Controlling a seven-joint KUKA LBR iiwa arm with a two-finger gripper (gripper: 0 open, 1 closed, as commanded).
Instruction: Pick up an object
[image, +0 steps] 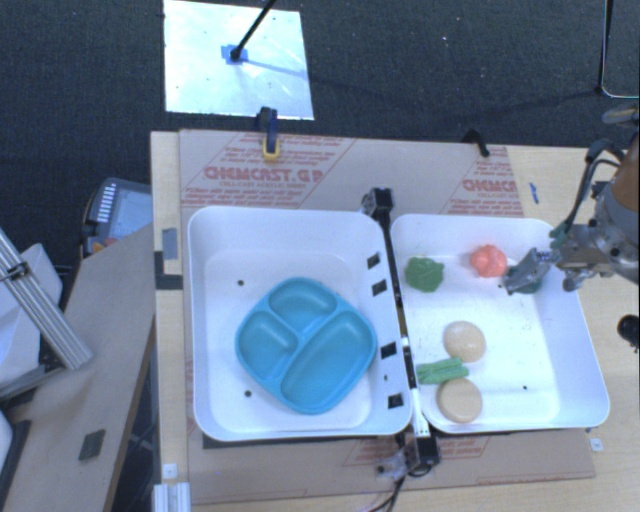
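The right bin (570, 400) holds several toy foods: a green leafy piece (424, 273), an orange-pink round piece (488, 260), a pale round bun (464, 340), a green bean-shaped strip (442, 372) and a tan round piece (459, 400). My gripper (524, 274) hangs over the right bin's upper right part, just right of the orange-pink piece. Nothing is visible between its fingers. The arm comes in from the right edge.
The left bin (215, 250) holds a blue divided plate (303, 343). A black clip rail (392, 310) runs between the two bins. Cardboard (330, 170) lies beneath both bins, and a tablet (118, 208) sits off the bench's left side.
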